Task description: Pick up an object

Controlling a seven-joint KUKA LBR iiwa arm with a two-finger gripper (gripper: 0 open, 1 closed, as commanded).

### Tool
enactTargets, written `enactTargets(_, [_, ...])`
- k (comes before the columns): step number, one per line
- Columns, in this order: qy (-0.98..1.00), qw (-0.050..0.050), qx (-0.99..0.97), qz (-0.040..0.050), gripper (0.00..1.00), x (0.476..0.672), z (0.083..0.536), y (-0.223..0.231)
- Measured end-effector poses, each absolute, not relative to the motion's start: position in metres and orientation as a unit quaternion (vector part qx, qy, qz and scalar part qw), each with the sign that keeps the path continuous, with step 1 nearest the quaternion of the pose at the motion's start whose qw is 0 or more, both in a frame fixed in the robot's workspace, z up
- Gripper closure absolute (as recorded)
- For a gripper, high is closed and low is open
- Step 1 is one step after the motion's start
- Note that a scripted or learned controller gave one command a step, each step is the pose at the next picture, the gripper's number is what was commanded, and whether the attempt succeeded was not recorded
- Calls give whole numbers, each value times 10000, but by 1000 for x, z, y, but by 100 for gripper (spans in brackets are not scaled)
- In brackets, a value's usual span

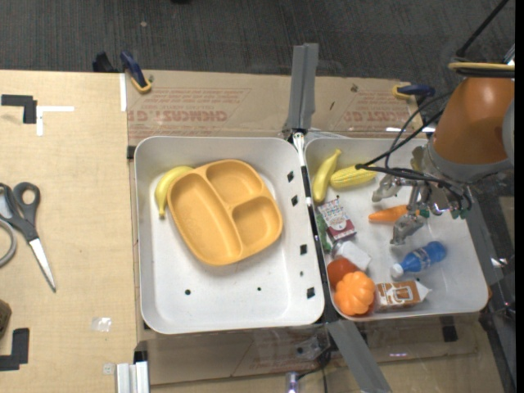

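pincer (401,211) spread, holding nothing | carrot (388,214) lying between its fingers | right bin (475,293)

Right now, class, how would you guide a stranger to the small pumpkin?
Find the right-hand white bin. Along its near edge, left of the little brown carton, sits the pumpkin. It is the sole round, ribbed orange thing; the carrot is long and thin.

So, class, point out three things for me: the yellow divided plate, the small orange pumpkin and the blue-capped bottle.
yellow divided plate (214,219): camera view, on the ridge between its compartments.
small orange pumpkin (354,293): camera view, middle of its top.
blue-capped bottle (423,257): camera view, on its body.
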State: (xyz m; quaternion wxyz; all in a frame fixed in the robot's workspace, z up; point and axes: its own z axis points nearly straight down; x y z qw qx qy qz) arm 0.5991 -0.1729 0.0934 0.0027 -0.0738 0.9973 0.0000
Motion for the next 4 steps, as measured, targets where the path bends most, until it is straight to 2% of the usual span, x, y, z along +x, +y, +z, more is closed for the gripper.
enactTargets(1, [9949,44,-1011,-9,0,644,95,-222])
enactTargets(2, [9977,27,-683,3,0,612,94,-188])
enactTargets(3, [9996,47,-286,-5,0,662,95,-212])
enactTargets(4, [10000,24,-17,3,0,616,93,-161])
